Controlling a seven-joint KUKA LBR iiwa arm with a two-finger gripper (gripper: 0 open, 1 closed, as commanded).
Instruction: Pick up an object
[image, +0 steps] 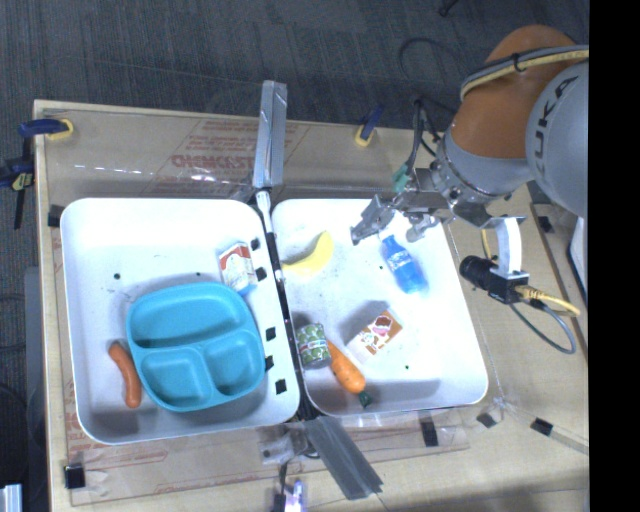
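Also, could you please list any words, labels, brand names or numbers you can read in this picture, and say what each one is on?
"KU": large dark letters on the grey arm housing, cut off at the edge.
Red print on the sheet behind the bins: mirrored and too faint to read.
Small carton in the left bin: red and white label, too blurred.
Packet in the right bin: too blurred.
Blue bottle: label unreadable.

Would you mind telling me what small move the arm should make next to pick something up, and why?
Probably a short descent onto the blue bottle. The end effector hovers over the right bin, with one finger above the bottle's upper end and nothing between its fingers. The bottle lies apart from the banana and the carton, so it looks the nearest uncrowded target.
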